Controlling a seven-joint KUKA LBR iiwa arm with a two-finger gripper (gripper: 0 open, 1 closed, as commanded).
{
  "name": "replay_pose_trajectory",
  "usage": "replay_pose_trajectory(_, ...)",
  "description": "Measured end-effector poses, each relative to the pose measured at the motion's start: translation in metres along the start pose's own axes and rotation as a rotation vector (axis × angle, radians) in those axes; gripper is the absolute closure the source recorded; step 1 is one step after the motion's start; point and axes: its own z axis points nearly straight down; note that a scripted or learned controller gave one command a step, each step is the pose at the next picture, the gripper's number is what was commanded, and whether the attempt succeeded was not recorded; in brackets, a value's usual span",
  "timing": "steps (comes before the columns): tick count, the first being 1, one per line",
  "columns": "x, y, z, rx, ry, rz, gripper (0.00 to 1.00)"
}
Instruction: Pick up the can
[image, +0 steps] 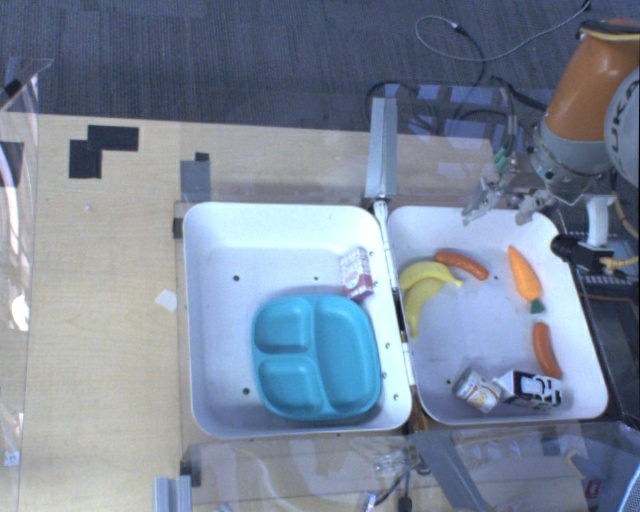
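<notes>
The can (477, 389) lies on its side near the front edge of the right bin (480, 330), touching a black-and-white carton (530, 388). Open floor sits above it. Far back, the gripper (505, 203) hangs over the rim, fingers spread, holding nothing.

One fixed overhead camera looks slantwise onto both bins (200, 300).

There were two white bins (200, 300) (580, 330) and one blue tray (315, 355). Two sausages (461, 264) (544, 350), one carrot (523, 273), one banana (424, 285) and one can (476, 389) lay there.
</notes>
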Motion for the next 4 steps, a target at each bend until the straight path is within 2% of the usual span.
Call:
replay_pose_trajectory(1,0.001,0.007,-0.036,-0.001,-0.001,0.162,0.0)
replay_pose_trajectory(2,0.02,-0.033,-0.056,0.0,0.0,0.266,0.0)
replay_pose_trajectory(3,-0.006,0.007,-0.072,-0.001,-0.001,0.262,0.0)
replay_pose_trajectory(4,0.039,0.006,0.124,-0.003,0.0,0.169,0.0)
